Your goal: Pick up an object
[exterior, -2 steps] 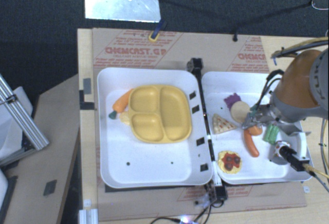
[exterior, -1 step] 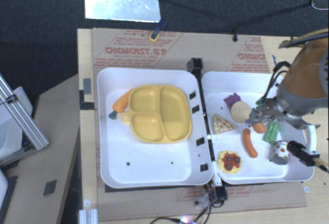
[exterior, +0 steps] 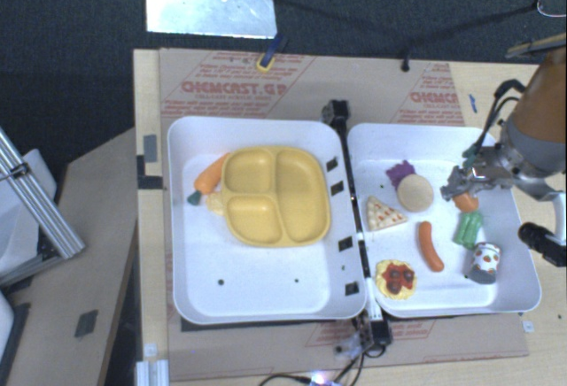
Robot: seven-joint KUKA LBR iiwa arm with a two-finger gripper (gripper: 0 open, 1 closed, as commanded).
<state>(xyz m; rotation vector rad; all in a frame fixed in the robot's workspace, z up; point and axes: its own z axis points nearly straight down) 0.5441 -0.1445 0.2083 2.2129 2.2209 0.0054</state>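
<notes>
Hovering hand over orange item, right bin; finger spread unclear.

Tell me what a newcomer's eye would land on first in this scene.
The yellow divided plate in the middle of the left bin, with a toy carrot against its upper left edge. Next, the scatter of toy food in the right bin, such as the sausage and pizza slice, with the gripper at its right side.

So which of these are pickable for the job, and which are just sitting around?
For the job:
gripper
orange piece under it
green piece
sausage
bun
pizza slice

Lying about:
yellow tray
carrot
left bin
</notes>
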